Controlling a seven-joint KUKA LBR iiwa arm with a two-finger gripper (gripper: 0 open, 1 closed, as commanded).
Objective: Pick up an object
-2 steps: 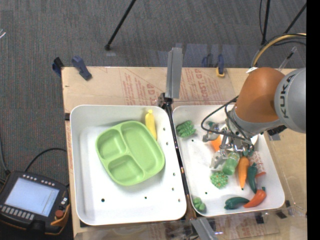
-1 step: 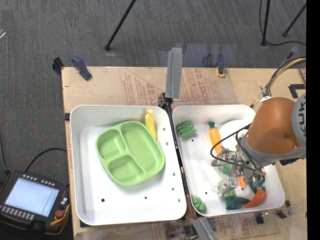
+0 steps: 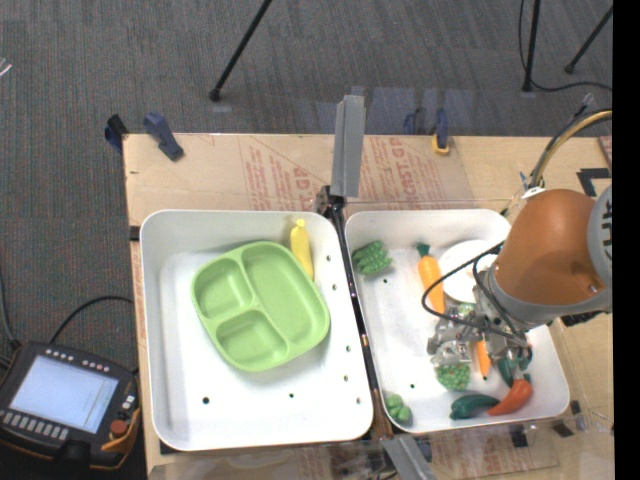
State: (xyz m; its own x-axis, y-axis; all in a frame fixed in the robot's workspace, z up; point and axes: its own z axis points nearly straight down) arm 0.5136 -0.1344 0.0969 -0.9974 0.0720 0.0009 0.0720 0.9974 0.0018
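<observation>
Carrot (image 3: 431, 279), the largest of the loose toy vegetables, lies in the right bin (image 3: 400, 230) with its long axis running from upper left to lower right, green top toward the far rim. Just beside it sits a white plate (image 3: 462, 270). The hand (image 3: 470, 346) is low over the bin's near right part, above a small carrot (image 3: 483, 358) and a green broccoli piece (image 3: 452, 376); whether it is open or closed cannot be told. A dark green pepper (image 3: 472, 405) and a red pepper (image 3: 513, 396) lie near the front rim. A green cluster (image 3: 371, 258) rests by the left wall, another green piece (image 3: 398, 407) at the near left corner; the bin's centre left is bare. The left bin (image 3: 165, 368) holds a green divided tray (image 3: 260, 304), with a yellow item (image 3: 301, 248) touching its far edge. The surface (image 3: 230, 168) bears red print, unreadable here.
</observation>
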